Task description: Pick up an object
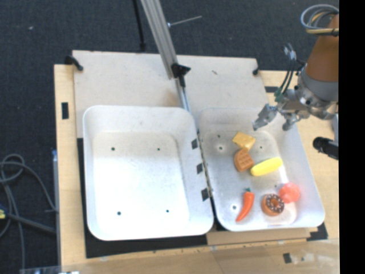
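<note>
The candidate objects are all lying in the right bin [302, 170]. A yellow wedge [244, 140] is sitting toward the far side, touching a brown waffle-like piece [243, 161] just nearer; a yellow banana-shaped item [266, 166] is lying just right of that piece. Toward the near edge, an orange-red pepper [245, 205] is lying at a slant, a chocolate doughnut [273, 205] is resting beside it on the right, and a pink-red item [290, 192] is sitting just beyond the doughnut. The loose scatter suggests they are lying as dropped, not arranged, which is leaving some pieces free to approach and others crowded.

The gripper [277, 117] is hanging over the far right corner of this bin, above and to the right of the yellow wedge. Its two fingers are standing apart, moderately open, with nothing between them. No object is being lifted; the pick is judged not yet begun, the wedge being the nearest candidate.

The left bin [91, 153] is showing only a few dark specks. A slanted metal post [162, 36] is rising from the bench [131, 73] behind the bins.

The arm [324, 61] is being cut off at the right, so its upper links are not inspectable. The pink-red item's form is too blurred to identify, and the fingertips' height above the bin floor cannot be judged.
</note>
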Available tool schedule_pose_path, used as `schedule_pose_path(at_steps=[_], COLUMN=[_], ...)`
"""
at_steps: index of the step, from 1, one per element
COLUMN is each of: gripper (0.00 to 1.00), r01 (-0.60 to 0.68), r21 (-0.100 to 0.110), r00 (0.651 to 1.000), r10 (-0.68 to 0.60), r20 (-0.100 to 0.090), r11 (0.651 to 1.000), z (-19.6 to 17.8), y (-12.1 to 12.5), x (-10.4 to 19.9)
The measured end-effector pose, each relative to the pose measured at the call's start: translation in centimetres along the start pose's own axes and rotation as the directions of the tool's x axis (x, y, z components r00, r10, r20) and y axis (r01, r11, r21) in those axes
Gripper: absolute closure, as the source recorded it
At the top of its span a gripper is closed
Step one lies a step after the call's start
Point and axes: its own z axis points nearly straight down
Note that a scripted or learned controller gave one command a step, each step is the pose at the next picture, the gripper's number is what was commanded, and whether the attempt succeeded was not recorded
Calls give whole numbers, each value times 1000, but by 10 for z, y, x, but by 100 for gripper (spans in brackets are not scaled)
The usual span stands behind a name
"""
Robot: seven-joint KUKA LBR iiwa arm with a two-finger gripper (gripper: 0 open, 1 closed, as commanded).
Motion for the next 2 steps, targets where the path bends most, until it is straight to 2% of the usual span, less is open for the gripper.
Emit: schedule_pose_path(at_steps=[1, 2], gripper=[0, 0], r01=[-3, -2], r21=[0, 3], r00=[1000, 1000], r10=[3, 2], r20=[0, -1], r11=[1000, 1000], z=[42, 104], y=[2, -5], x=[-1, -3])
